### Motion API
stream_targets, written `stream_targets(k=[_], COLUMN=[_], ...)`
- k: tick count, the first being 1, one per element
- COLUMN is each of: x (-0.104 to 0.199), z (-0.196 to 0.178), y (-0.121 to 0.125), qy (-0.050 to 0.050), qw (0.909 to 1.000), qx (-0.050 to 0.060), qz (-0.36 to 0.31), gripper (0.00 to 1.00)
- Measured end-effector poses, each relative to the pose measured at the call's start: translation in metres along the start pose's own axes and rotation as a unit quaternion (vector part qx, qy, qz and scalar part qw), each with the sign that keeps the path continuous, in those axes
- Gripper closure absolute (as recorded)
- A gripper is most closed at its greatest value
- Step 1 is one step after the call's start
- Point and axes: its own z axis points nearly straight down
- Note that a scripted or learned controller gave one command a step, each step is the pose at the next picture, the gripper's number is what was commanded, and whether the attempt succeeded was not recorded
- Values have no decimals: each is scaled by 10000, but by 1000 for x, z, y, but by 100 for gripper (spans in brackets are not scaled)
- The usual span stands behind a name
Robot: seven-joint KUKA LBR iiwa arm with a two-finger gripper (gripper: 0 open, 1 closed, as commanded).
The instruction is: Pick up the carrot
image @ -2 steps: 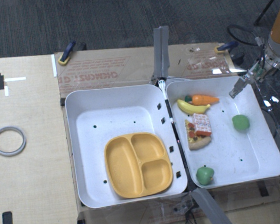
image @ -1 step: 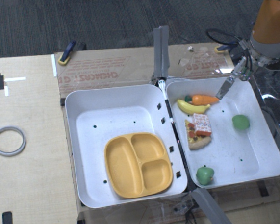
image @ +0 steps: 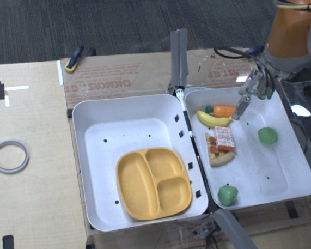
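Carrot [image: 223, 110] is lying at the far left of the right bin [image: 293, 187], touching the far side of a banana [image: 212, 119], with a pizza slice [image: 221, 145] just nearer. The pincer [image: 240, 109] is hanging just right of the carrot's end, holding nothing; whether its fingers are parted is impossible to tell. Crowding is posing the main risk: a closing grasp may be catching the banana instead, or nudging the smooth carrot against the bin wall so it is slipping free.
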Motion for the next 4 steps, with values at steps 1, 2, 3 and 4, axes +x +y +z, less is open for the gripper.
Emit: stream_targets(k=[1, 2, 3, 4], x=[-1, -5, -6, 27], z=[-48, -176, -185, -189], y=[-12, -15, -14, -3], qy=[-21, -20, -44, -7], qw=[9801, 7108, 7130, 7756], qx=[-8, -12, -25, -13], qz=[-1983, -7034, -7011, -6312], gripper=[0, 0, 100, 100])
